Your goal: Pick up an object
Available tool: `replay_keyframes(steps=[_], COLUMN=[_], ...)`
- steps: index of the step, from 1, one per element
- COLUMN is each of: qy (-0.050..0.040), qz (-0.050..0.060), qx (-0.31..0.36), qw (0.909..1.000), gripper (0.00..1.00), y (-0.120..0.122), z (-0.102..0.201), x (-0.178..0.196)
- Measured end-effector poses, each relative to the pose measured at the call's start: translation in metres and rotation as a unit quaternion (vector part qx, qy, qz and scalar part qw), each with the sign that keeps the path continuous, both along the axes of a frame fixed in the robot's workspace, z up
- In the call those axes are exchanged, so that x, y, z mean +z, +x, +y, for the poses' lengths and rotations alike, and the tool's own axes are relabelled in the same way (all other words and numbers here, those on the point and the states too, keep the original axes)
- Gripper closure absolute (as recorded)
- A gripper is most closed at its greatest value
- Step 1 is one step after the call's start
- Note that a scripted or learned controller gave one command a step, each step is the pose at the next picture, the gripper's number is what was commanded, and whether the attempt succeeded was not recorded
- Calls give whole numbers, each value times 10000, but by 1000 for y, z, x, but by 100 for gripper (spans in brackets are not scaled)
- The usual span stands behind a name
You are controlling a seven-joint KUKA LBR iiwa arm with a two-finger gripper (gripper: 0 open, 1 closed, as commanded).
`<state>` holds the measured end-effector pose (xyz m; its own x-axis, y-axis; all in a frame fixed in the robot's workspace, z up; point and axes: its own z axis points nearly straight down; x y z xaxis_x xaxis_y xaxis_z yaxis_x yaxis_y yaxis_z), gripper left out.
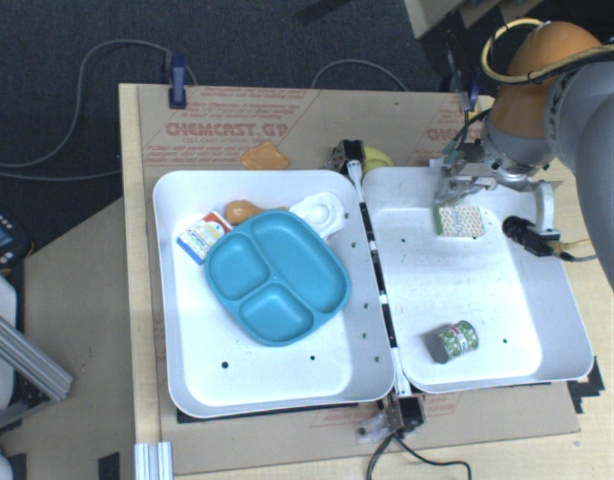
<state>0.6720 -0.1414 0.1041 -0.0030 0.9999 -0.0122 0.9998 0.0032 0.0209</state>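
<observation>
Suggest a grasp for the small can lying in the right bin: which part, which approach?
Grip the can across its round body, coming straight down from above. It lies on its side, apart from the bin walls, so both long flanks look free; set the fingers across its axis, not over its ends, probably.

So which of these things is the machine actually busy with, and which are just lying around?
In play now:
- gripper, over the right bin
- small speckled pad just beneath it

Just lying about:
- small green can on its side, near the right bin's front
- blue divided plate in the left bin
- small carton, orange piece and white cup by the plate
</observation>
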Motion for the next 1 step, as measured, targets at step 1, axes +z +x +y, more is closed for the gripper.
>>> replay_keyframes(steps=[1], qy=[2], qz=[11], qx=[0], qw=[10000], gripper=[0], y=[-1], z=[0], x=[-1])
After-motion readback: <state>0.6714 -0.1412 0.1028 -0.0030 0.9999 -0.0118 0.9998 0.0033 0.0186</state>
